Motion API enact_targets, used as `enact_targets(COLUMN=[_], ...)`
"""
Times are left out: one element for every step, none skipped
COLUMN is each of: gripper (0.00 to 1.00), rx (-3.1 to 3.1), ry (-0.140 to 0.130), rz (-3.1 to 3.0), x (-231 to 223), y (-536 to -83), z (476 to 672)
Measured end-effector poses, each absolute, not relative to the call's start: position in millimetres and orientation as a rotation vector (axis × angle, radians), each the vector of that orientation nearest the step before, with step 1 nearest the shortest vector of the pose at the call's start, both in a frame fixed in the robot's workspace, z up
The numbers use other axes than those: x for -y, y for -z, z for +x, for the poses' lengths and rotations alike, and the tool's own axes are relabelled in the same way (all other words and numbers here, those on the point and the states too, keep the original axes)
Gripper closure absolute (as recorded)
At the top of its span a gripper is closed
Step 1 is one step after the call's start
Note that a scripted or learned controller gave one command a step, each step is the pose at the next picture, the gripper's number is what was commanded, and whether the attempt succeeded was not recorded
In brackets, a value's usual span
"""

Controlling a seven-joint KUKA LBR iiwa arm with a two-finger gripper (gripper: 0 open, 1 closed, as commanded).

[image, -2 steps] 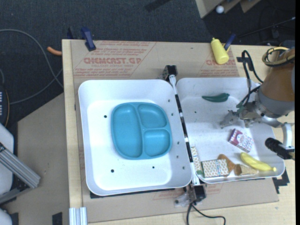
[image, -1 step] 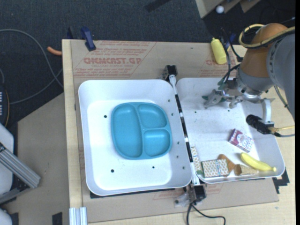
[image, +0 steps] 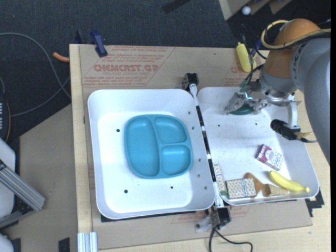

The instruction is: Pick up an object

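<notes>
My gripper [image: 242, 105] is low over the far end of the right bin [image: 231, 140], near its back wall. A small dark green shape [image: 242, 109] shows right under it; whether it is gripped is not clear. At the bin's near right lie a small purple and white box [image: 269, 157], a yellow banana [image: 287, 182], a patterned cracker packet [image: 237, 187] and a brown piece [image: 255, 182]. All of these lie well apart from the gripper.
The left bin [image: 105, 140] holds a blue divided plate [image: 157, 145]. A black divider [image: 201, 135] runs between the bins. A yellow object [image: 243, 56] and a blue clamp [image: 98, 43] sit on the bench behind the bins. The arm [image: 310, 62] covers the right bin's far right corner.
</notes>
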State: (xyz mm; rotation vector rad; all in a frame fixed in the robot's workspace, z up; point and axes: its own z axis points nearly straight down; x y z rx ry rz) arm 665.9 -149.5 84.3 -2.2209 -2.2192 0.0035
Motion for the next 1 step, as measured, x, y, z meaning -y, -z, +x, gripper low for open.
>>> enact_targets(gripper=[0.0], rx=[2.222], ry=[-0.002], rz=[-2.219], x=[149.6], y=[-85.0], z=[666.5])
